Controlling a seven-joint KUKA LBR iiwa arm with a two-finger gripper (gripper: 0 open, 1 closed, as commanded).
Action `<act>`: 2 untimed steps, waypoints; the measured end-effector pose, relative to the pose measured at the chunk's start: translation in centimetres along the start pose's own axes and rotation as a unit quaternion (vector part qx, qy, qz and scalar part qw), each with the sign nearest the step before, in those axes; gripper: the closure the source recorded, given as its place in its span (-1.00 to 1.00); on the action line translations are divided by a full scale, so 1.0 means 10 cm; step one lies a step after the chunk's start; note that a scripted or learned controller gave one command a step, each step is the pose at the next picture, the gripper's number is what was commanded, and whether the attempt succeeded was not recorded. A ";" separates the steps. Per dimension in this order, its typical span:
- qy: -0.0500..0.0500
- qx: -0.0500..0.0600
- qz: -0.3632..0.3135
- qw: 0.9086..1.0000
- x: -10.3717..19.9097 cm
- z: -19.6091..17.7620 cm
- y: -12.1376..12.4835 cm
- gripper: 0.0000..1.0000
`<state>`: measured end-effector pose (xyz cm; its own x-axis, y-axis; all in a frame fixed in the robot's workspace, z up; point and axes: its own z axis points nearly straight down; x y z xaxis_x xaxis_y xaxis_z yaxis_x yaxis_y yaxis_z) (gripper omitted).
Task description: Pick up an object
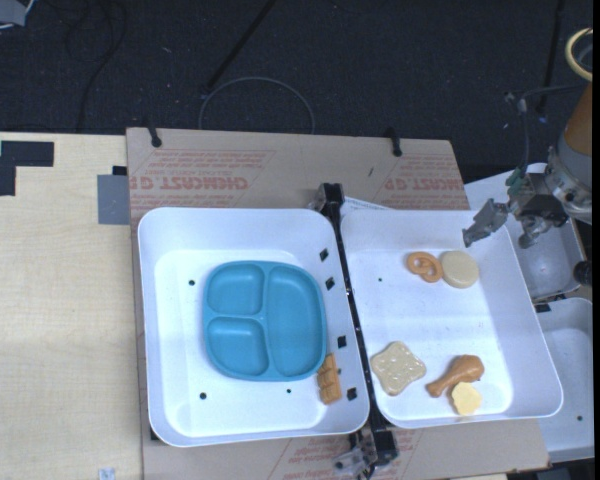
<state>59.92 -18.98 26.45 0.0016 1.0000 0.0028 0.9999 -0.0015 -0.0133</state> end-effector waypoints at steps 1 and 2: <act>-0.001 -0.005 -0.001 1.000 0.00 -0.07 0.02 -1.00; -0.001 -0.004 -0.003 1.000 0.06 0.47 0.11 -1.00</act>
<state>60.95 -18.34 21.75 -0.0040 1.0000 0.0017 1.0000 0.0040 -0.0062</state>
